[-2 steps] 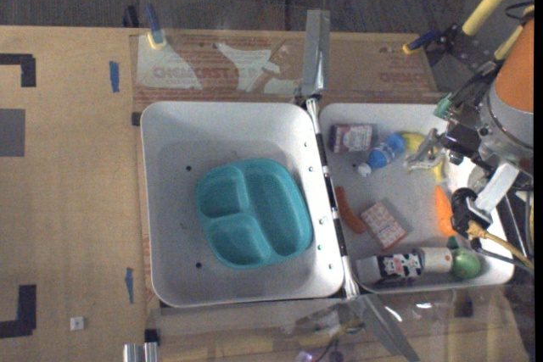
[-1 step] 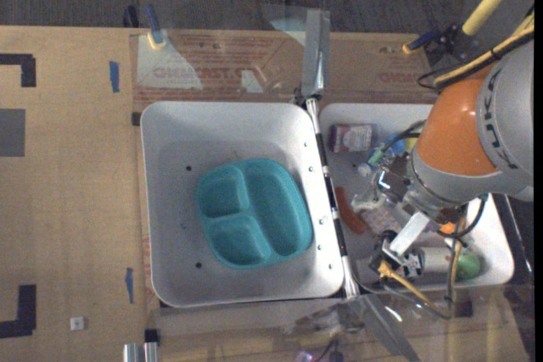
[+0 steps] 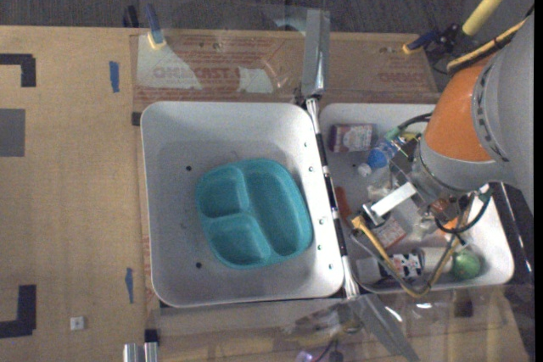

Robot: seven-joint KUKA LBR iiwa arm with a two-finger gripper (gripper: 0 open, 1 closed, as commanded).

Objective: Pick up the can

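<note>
The can [image 3: 351, 136] lies on its side in the far corner of the right bin [image 3: 501, 267], its long axis running across the bin, just beside the wall shared with the left bin [image 3: 170, 182] that holds the teal divided tray [image 3: 253, 212]. The gripper [image 3: 392, 212] hangs nearer the bin's middle, so the can lies up and left of it; whether it is apart or together cannot be told.
</note>
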